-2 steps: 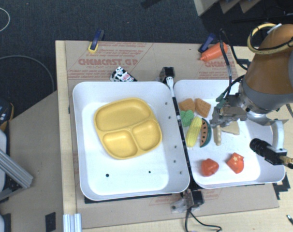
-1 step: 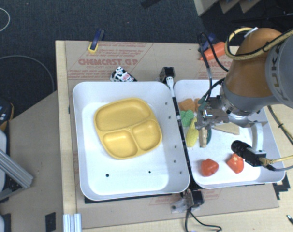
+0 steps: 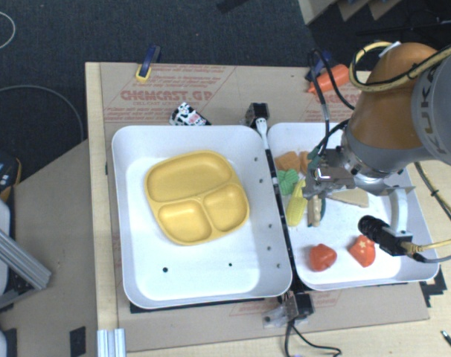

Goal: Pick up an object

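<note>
A brown table (image 3: 210, 88) is carrying two white bins, with dark carpet lying beyond. The pincer (image 3: 315, 199) is hanging low in the right bin (image 3: 374, 274), its grip impossible to tell, right beside a yellow-green corn toy (image 3: 293, 207). Two red toys (image 3: 323, 256) are lying nearer than it, and a yellow divided plate (image 3: 196, 195) is resting well off to its side in the left bin (image 3: 136, 222).

Left bin (image 3: 136, 259): yellow divided tray (image 3: 197, 196) takes the upper middle, bare floor open along front and left. Right bin (image 3: 344, 277): arm (image 3: 393, 117) overhangs the middle; corn (image 3: 294, 208), green piece (image 3: 288, 180) crowd the left wall; two red pieces (image 3: 323, 256) (image 3: 362, 251) near front.
</note>
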Controlling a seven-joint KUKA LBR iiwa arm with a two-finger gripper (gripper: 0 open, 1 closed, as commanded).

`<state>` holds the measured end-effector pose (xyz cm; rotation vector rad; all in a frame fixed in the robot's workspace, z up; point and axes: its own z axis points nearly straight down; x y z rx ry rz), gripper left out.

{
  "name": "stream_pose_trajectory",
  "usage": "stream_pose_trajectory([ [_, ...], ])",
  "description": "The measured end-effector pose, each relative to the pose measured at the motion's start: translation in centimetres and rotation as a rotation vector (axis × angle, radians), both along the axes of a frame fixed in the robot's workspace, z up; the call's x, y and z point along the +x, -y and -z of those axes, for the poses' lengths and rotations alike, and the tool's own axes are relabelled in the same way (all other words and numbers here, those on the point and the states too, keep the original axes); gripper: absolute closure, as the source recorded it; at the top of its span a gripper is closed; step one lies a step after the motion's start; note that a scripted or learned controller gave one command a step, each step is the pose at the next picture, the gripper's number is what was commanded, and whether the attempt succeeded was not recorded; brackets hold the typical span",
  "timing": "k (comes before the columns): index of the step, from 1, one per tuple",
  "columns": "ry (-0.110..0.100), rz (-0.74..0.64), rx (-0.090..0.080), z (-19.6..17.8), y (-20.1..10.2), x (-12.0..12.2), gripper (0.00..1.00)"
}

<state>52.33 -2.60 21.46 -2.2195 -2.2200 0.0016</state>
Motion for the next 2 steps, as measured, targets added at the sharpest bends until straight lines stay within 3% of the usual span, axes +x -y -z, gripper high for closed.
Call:
stream_pose_trajectory([
  [1, 0.006, -0.001, -0.001, -2.1, 0.3, -0.1, 1.0],
  [2, -0.001, 0.001, 0.0, -0.4, 0.2, -1.0, 1.0],
])
